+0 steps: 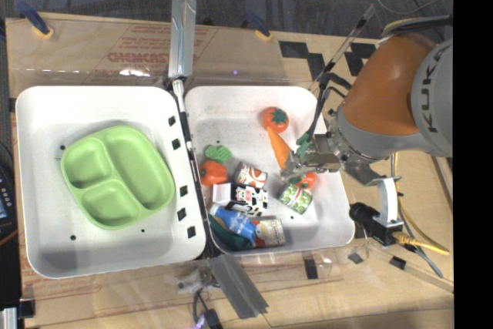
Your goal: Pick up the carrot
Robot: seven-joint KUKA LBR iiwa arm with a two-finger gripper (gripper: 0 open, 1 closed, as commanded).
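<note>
The carrot (276, 142) is a slim orange cone lying aslant in the right bin (223, 108), its thick end up near a red tomato (274, 118) and its tip pointing down-right. My gripper (302, 160) hangs low over the bin at the carrot's lower tip, right beside or touching it. The wrist body hides how it stands against the carrot. The carrot still rests on the bin floor.
A green and white can (296, 198) with a small red item (309, 180) lies just below the gripper. A cow-patterned carton (249, 192), a stubby orange vegetable with green leaves (215, 165), a blue pouch (234, 224) and a tin (270, 232) crowd the bin's front. The left bin holds a green divided plate (117, 175).
</note>
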